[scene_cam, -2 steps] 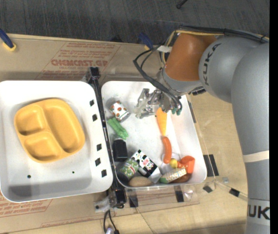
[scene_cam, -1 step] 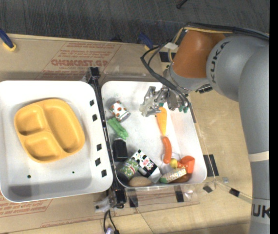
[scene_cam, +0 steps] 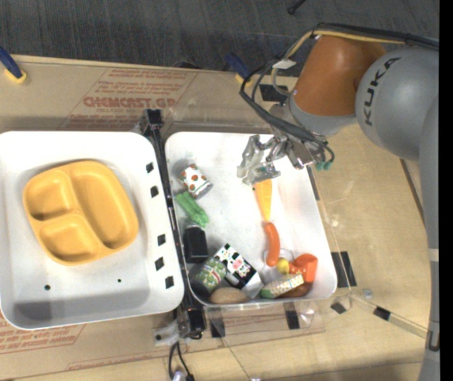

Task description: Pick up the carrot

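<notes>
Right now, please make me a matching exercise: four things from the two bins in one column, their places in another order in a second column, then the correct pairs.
Things:
1. yellow tray
2. carrot
3. green pepper
4. gripper

Places:
A. left side of the right bin, near the divider
B. in the left bin
C. just above the carrot's wide end
D. right bin, pointing toward its near end

Pairs: 1-B, 2-D, 3-A, 4-C

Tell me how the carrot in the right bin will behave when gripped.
The carrot looks like a stiff plastic toy, so probably light. Its taper may let it slip from the gripper. Its rounded sides could let it roll on the right bin.
</notes>
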